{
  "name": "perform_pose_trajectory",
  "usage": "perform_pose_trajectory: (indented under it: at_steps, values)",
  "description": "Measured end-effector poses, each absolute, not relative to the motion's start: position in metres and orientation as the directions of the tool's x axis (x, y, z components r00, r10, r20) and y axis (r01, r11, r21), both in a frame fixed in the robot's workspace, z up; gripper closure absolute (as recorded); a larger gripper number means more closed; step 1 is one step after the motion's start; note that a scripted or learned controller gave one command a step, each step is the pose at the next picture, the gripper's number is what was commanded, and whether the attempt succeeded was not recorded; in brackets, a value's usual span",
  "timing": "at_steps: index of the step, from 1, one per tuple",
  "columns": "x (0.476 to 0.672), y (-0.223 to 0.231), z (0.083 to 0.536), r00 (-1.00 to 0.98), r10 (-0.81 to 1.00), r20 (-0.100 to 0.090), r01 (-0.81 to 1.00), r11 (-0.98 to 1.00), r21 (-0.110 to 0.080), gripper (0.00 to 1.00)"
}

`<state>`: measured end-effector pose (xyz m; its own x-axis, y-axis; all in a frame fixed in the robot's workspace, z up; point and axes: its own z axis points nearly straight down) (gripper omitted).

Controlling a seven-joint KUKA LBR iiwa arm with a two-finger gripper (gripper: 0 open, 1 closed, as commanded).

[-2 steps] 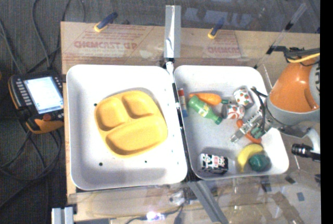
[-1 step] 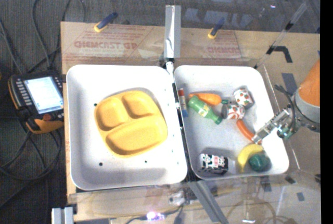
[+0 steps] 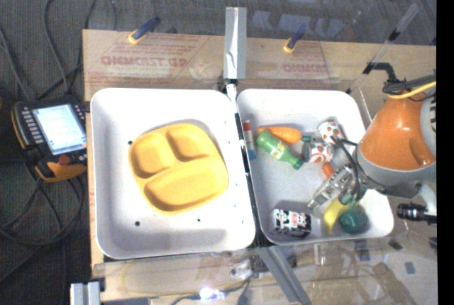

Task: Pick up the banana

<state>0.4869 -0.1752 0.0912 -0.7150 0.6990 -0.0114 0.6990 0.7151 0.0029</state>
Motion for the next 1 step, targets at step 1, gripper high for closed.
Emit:
perform_pose_trajectory:
  at_steps: [1]
  values:
    - [0.4876,-0.1730,0.1000,-0.716,0.698,-0.010,0.698,0.716,0.006,1.00]
